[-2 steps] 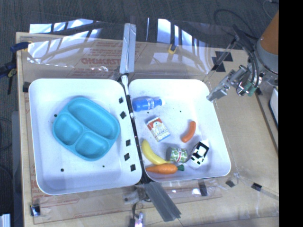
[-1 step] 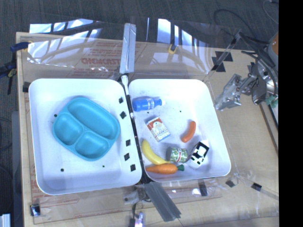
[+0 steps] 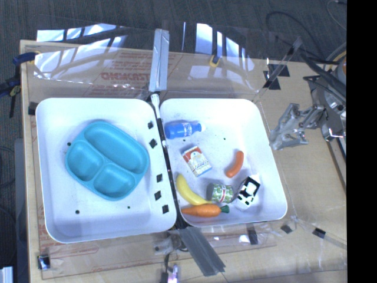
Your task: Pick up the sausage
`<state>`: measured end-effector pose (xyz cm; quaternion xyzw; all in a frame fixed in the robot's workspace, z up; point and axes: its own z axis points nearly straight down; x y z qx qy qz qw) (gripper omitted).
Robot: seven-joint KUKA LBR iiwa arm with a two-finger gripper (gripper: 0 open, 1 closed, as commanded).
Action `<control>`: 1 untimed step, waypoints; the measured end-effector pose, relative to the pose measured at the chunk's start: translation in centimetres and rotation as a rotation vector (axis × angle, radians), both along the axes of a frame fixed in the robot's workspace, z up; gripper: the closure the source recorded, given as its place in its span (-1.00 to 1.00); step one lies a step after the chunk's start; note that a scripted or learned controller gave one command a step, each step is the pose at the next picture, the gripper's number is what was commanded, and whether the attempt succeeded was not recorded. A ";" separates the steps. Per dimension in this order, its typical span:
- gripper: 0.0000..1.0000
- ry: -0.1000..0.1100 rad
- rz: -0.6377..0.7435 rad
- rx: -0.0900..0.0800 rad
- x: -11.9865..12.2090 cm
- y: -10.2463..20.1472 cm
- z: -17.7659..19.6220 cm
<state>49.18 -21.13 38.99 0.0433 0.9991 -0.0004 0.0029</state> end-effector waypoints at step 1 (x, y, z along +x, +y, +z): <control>1.00 0.001 0.425 -0.001 -0.9 0.0 -0.8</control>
